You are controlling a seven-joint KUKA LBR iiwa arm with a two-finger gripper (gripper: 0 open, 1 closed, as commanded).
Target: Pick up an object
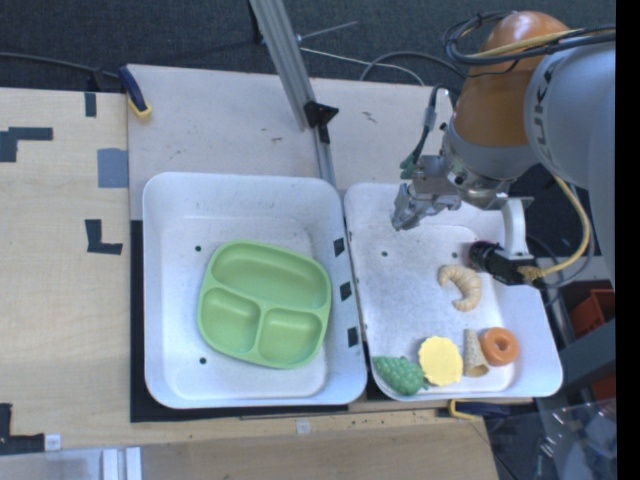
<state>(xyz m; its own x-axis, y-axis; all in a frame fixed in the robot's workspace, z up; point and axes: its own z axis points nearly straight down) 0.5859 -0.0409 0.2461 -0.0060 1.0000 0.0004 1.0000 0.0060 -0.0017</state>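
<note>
- Nearest the camera, along the front edge of the right bin (400, 268), sits a row of small food toys: a green broccoli-like piece (401, 374), a yellow round piece (440, 360), a tan wedge (473, 353) and an orange doughnut (498, 346).
- That row lies well below the gripper (409, 215) in the view, toward the near rim; the broccoli piece is almost straight beneath it and the doughnut is off to its right.
- The yellow piece touches or nearly touches the broccoli piece on one side and the tan wedge on the other; the wedge leans against the doughnut.
- A curved, pale croissant-like piece (461, 285) lies alone in the middle of the right bin, below and slightly right of the gripper and apart from it.
- The gripper hangs over the far part of the right bin, near its back left corner, pointing down at bare white floor.
- Nothing can be seen between its fingers; how far apart they stand cannot be made out at this size.
- The grey arm (560, 88) with its orange band reaches in from the right, above and behind the gripper.
- To the gripper's left, across the divide between the bins, the left bin (170, 268) holds a green divided plate (265, 304) with three compartments, lying flat.
- A slanted metal post (285, 48) rises behind the bins, up and left of the gripper.
</note>
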